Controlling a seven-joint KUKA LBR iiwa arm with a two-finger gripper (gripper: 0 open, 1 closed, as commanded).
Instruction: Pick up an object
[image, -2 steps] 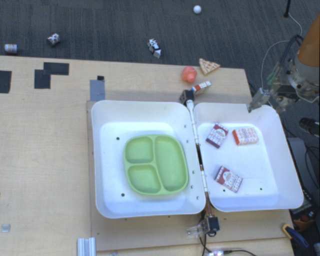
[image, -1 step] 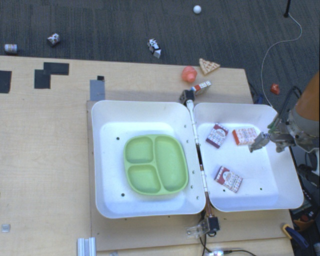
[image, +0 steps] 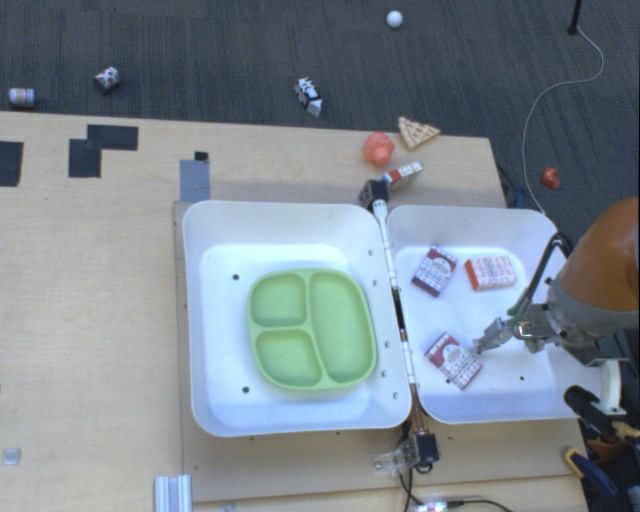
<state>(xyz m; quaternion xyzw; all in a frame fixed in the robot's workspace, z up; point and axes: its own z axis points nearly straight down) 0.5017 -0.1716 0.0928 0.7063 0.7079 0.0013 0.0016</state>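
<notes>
While hanging low over the right bin (image: 520, 395), sits with the gripper (image: 490, 340) just beside the upper right corner of the lower red-and-white packet (image: 453, 361). Cannot tell whether released or clenched; holds nothing visibly. Risks shoving the packet toward the bin's left wall instead of lifting it, being off-centre at a corner. May also skid off so flat a thing.

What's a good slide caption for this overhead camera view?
KUKA arm's gripper poised beside a small packet in the right bin; green divided tray sits in the left bin.
</notes>
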